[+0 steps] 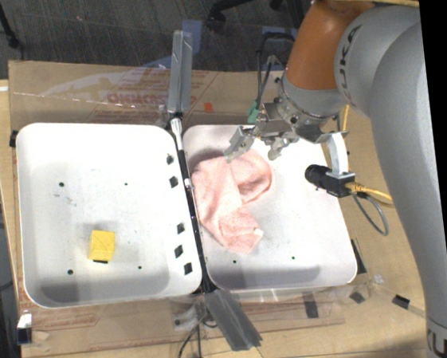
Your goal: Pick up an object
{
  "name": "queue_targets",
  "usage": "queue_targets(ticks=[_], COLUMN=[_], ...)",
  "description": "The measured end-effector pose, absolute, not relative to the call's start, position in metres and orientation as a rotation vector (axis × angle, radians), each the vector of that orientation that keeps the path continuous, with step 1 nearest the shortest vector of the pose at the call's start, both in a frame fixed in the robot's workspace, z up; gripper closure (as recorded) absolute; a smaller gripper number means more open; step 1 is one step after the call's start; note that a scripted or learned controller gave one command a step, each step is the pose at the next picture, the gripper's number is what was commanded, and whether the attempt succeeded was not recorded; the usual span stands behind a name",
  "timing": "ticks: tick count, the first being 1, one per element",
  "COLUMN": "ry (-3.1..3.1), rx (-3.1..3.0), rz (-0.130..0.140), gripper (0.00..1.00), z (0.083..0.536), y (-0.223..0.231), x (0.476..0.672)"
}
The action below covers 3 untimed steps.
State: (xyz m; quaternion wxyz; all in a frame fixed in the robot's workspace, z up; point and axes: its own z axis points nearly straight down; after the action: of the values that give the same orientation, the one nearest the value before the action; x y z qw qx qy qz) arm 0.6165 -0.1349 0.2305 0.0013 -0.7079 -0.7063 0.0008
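A crumpled pink cloth [230,199] lies in the right bin [318,235], against its left wall. A small yellow sponge block [102,245] rests in the left bin [86,166], near its front left. My gripper [256,145] hangs over the cloth's upper right edge at the back of the right bin. Its two fingers are spread apart, one fingertip [239,143] to the left and the other to the right. Nothing sits between them. The grey arm with its orange band [316,39] comes in from the upper right.
A raised divider with black clips [185,210] separates the two bins. A black cable fitting [323,177] with a yellow wire hangs off the wrist over the right bin's right side. Cardboard [101,88] lies under the bins.
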Motion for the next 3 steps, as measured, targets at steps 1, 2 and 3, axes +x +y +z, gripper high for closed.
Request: queue_targets(ticks=[1, 2, 3], ry=[-2.317, -2.186, -2.191], rx=[-2.121, -2.254, -2.244], rz=[0.002, 0.002, 0.004], gripper=[0.0, 0.0, 1.0], z=[0.213, 0.094, 0.104], y=[-0.168, -0.174, -0.173], x=[0.628, 0.63, 0.631])
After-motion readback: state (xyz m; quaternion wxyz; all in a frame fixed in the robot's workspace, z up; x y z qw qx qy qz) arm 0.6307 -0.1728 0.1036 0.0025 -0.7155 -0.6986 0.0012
